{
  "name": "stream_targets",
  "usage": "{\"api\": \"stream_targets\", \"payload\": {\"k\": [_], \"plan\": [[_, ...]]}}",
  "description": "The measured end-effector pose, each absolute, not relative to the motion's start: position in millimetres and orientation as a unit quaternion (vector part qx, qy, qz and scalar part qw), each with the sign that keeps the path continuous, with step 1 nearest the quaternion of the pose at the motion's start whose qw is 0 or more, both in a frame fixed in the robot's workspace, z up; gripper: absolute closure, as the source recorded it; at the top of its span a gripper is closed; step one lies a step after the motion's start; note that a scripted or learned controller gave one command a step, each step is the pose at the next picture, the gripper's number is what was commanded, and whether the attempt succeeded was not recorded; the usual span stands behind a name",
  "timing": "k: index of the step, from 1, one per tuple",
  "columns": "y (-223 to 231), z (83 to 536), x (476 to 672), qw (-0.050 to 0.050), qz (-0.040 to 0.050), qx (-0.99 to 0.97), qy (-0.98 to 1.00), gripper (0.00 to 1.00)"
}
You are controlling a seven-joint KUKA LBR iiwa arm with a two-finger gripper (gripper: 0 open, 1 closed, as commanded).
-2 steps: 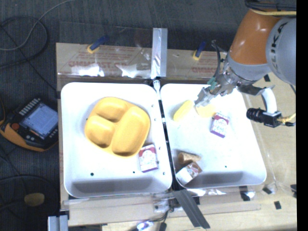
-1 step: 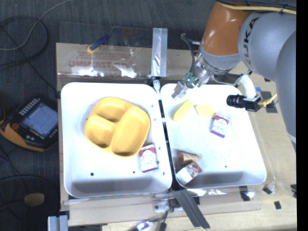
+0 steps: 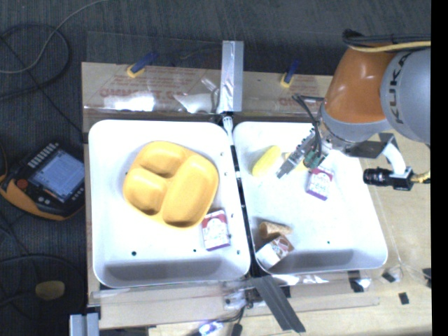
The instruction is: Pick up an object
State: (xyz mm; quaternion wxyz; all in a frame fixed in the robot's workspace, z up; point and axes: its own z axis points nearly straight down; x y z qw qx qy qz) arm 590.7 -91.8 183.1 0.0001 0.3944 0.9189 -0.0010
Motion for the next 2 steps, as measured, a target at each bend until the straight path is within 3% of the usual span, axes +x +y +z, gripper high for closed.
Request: {"api": "stream_targets", "payload": {"k": [1,2], "plan": [[-12.8,183.2,593.5,0.000,0.0001,0.454,0.891,1.00],[-7.7,198.3,629.5,0.000,-0.0016,0.596,0.803,1.00]]}}
